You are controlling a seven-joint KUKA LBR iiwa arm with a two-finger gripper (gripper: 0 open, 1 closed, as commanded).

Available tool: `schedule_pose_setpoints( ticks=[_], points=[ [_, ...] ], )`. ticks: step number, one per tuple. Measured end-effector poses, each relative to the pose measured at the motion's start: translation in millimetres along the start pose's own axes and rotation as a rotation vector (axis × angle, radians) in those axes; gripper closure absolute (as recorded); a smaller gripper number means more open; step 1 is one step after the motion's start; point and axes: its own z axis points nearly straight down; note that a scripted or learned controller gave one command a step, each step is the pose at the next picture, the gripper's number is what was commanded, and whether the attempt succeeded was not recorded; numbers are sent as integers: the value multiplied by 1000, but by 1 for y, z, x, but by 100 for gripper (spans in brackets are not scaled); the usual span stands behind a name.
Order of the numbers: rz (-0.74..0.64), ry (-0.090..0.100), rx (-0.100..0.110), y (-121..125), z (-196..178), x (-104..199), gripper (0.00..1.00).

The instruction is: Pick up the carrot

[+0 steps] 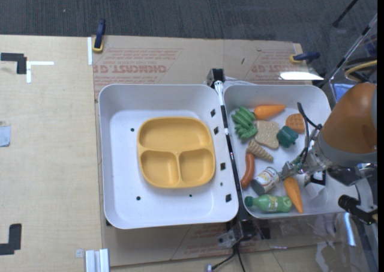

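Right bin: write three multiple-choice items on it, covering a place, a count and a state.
1. Where does the green bottle lie in the right bin?
A. near front wall
B. back wall
C. on the yellow plate

2. How many carrots?
A. one
B. two
C. four

3. How is the can posed?
A. tipped on its side
B. upright
C. crushed flat

Answers: 1 A, it lies along the front wall. 2 B, one carrot at the back, another at the front. 3 A, its side faces up.
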Motion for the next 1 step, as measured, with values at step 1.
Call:
schedule_pose_setpoints(
  ticks=[1],
  points=[
    [58,5,13,10,-46,41,100]
  ],
)
